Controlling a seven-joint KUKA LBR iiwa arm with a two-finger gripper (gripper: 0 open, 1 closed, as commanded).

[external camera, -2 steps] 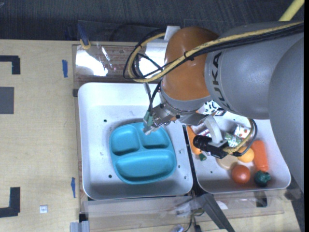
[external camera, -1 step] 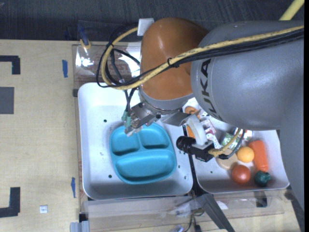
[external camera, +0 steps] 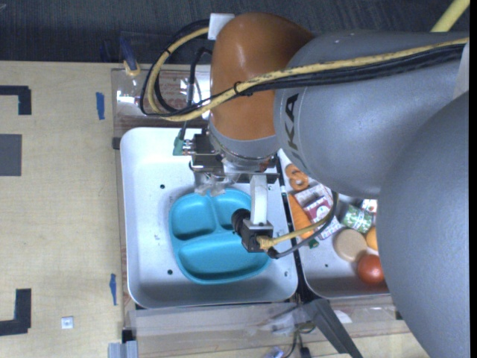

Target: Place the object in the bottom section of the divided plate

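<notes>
A blue divided plate (external camera: 212, 237) lies in the left white bin (external camera: 145, 222), with two small sections toward the top and one wide section toward the bottom. The sections I can see hold nothing. My gripper (external camera: 211, 179) hangs over the plate's upper edge, straight below the orange wrist band (external camera: 250, 73). The wrist housing hides most of the fingers. No object is visible between them. The plate's right side is partly covered by the gripper's side bracket (external camera: 258, 200) and cable.
The right bin (external camera: 335, 282) holds several items: an orange carrot-like piece (external camera: 298, 211), a packet (external camera: 317, 200), a green can (external camera: 358, 218), a tan round thing (external camera: 349, 245), a red ball (external camera: 370, 268). The grey arm covers most of that bin. Yellow cables (external camera: 168, 80) loop above the left bin.
</notes>
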